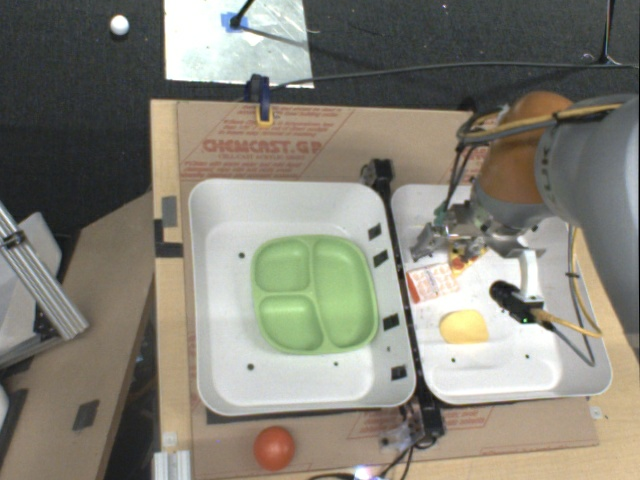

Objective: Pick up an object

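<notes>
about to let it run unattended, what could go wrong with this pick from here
1. The red and white packet beside the pincer looks flat, so it may slip out of a grasp.
2. The pincer is close to the left wall of the right bin and could catch it.
3. The yellow lump lies near the packet and may get nudged.

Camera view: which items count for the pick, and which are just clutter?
Job:
- gripper, over the right bin
- red-and-white packet and yellow lump, in that bin
- green divided plate, in the left bin

Lying about:
- orange ball, outside the bins
- white ball
- silver sheet
- blue clamp
</notes>
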